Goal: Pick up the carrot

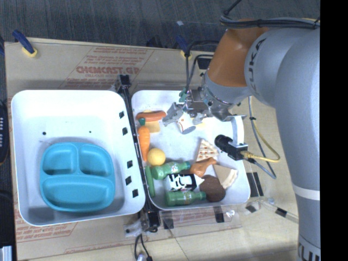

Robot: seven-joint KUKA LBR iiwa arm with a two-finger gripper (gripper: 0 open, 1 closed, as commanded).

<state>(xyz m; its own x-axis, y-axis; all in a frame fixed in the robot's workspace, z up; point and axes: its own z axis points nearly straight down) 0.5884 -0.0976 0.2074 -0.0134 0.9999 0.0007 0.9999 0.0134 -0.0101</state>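
Observation:
The carrot, orange with a green top, lies lengthwise against the left wall of the right bin, just below a hot dog. My gripper hangs over the upper middle of that bin, up and to the right of the carrot and apart from it. Its fingers look open with nothing between them.
Below the carrot sit a yellow lemon, two green bottles, a black-and-white carton, a pizza slice and brown food pieces. The left bin holds a blue divided tray.

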